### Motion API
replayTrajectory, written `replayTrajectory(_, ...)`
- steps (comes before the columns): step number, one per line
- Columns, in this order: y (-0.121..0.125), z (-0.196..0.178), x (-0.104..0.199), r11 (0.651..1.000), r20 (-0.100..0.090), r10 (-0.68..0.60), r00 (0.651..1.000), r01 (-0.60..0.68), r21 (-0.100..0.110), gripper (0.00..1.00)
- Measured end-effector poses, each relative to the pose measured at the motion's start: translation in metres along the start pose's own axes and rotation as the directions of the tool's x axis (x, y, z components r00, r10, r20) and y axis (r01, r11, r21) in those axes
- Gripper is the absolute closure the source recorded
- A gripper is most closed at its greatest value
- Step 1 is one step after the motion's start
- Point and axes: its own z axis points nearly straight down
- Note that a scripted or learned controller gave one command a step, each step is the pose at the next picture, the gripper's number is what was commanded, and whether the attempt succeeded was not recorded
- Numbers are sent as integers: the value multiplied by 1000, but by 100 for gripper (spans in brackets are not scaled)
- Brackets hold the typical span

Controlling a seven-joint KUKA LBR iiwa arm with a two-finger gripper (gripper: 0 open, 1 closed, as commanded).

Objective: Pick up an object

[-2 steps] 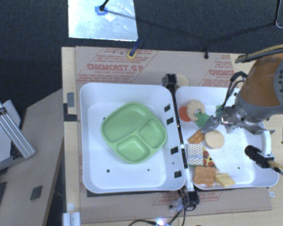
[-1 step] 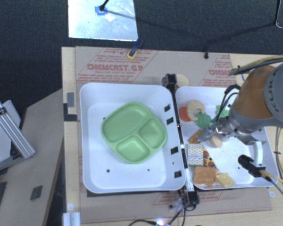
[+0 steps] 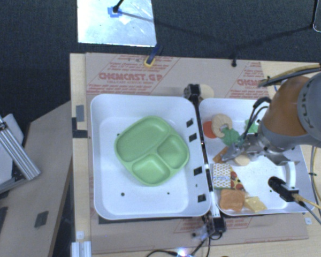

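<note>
Bench: tan board (image 3: 134,76) on dark carpet, centre of frame, bearing two white bins side by side.
Left bin (image 3: 104,197): centre-left of frame; holds a green plate (image 3: 151,150) with three compartments, lying flat.
Right bin (image 3: 267,173): centre-right of frame; holds a scatter of small toy foods down its left half.
Arm (image 3: 297,116): grey and orange, entering from the right edge, reaching down over the right bin's middle.
Gripper (image 3: 236,153): low over the bin's left-centre, pointing toward frame left; its state cannot be told from this view.
Round slice (image 3: 221,124): tan, up-left of the gripper, near it.
Green piece (image 3: 230,136): just above the gripper, likely the nearest target.
Orange stick (image 3: 221,155): just left of the gripper, long axis slanting from lower left to upper right.
Patterned block (image 3: 221,174): below-left of the gripper.
Orange chunk (image 3: 231,199): lower left corner of the bin, well apart from the gripper.
Yellow square (image 3: 254,203): beside the chunk, on its right.
</note>
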Motion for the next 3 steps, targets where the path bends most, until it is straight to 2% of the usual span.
replayTrajectory(1, 6, -17, -2, 1000, 7, 0, 1000, 0, -22, 100)
replayTrajectory(2, 9, -64, -11, 1000, 1, -1, 1000, 1, -3, 100)
replayTrajectory(3, 6, -125, -10, 1000, 1, -2, 1000, 2, -1, 100)
